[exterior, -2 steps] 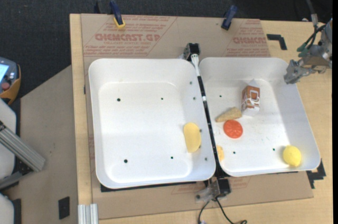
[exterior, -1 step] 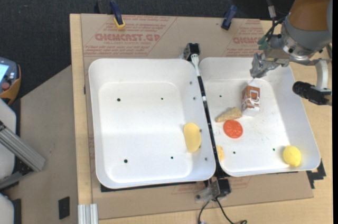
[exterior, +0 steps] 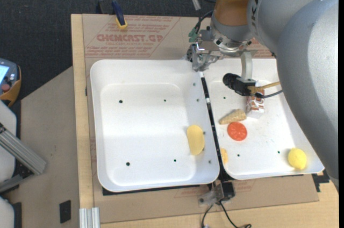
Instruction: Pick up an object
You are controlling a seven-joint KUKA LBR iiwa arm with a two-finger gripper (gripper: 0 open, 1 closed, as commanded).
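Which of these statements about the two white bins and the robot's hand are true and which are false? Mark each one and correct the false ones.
1. The red disc lies in the right bin. True.
2. The yellow oval piece lies in the left bin. True.
3. The hand hangs over the near edge of the bins. False: it is at their far edge, near the divide.
4. The yellow ball sits in the left bin. False: it sits in the right bin's near right corner.
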